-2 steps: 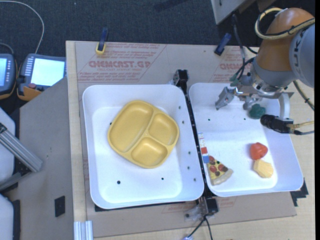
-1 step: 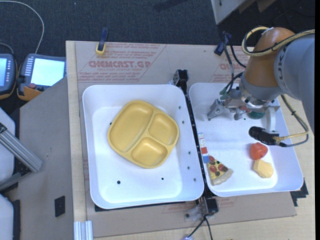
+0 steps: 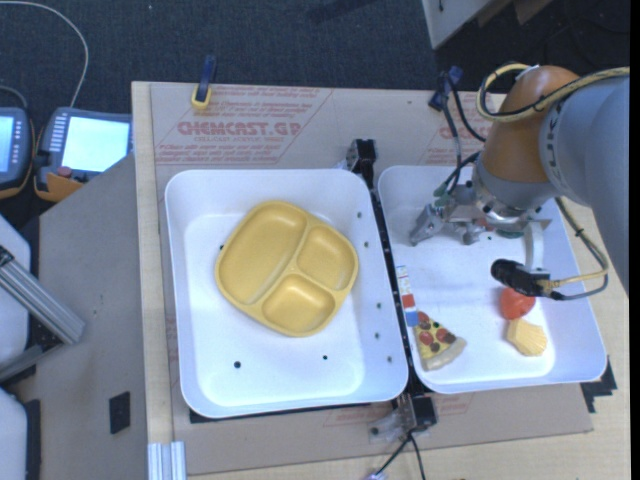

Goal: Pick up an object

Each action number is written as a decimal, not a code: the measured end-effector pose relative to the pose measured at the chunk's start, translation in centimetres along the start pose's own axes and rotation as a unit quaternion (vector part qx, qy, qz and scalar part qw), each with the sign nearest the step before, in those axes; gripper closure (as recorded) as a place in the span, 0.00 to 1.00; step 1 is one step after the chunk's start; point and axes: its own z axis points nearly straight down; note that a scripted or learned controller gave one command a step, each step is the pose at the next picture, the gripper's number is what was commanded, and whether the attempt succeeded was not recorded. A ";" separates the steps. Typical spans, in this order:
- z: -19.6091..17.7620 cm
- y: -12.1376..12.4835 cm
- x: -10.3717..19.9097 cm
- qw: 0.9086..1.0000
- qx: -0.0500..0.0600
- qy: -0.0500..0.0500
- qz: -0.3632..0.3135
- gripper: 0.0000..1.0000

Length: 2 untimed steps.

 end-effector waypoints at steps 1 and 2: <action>-1.2 0.1 0.0 1.000 -0.002 0.000 0.000 1.00; -5.5 0.1 0.5 1.000 -0.004 -0.001 0.000 1.00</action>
